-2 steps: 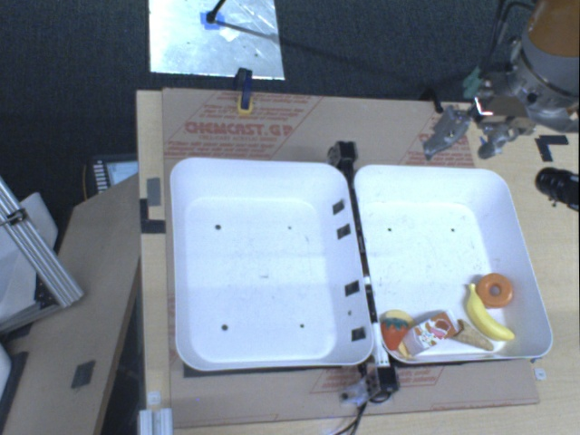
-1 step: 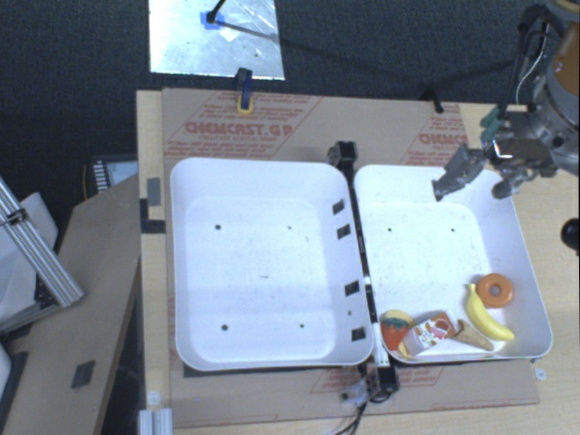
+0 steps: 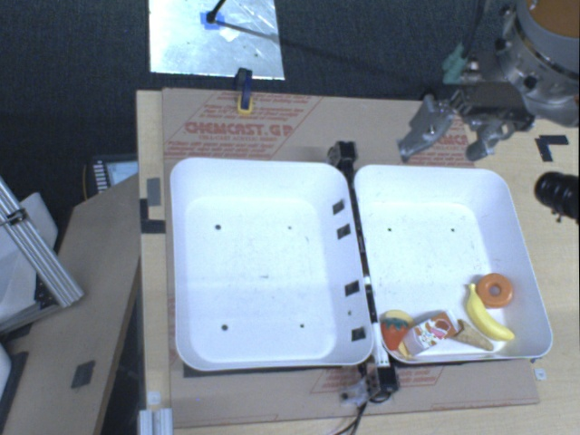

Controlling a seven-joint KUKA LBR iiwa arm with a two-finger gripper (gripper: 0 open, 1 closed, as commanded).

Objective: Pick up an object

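Grey metal fingers of the pincer (image 3: 450,140) hang spread apart with nothing between them, above the far rim of the right bin (image 3: 507,198), near the view's upper right, where the arm (image 3: 544,34) with its orange band reaches in. Well apart from the pincer, the objects lie clustered in the near corner of that right bin. A yellow banana (image 3: 486,315) lies with its long axis running from far-left to near-right, its curve bowed toward the bin's outer wall. Just beside its far end sits an orange ring-shaped piece (image 3: 495,289), lying flat. To the banana's left lies a small white and red packet (image 3: 430,333), its long axis roughly across the bin; its print is too small to read. A brown cone-like piece (image 3: 473,336) lies between packet and banana, and a round orange and red item (image 3: 395,329) rests against the bin's inner wall. The left bin (image 3: 190,243) adjoins along a black hinged seam. Both bins rest on a cardboard sheet (image 3: 272,120) on the surface, printed in red with "CHEMCAST GP". Beyond it a shiny metal plate (image 3: 181,25) lies on dark cloth.
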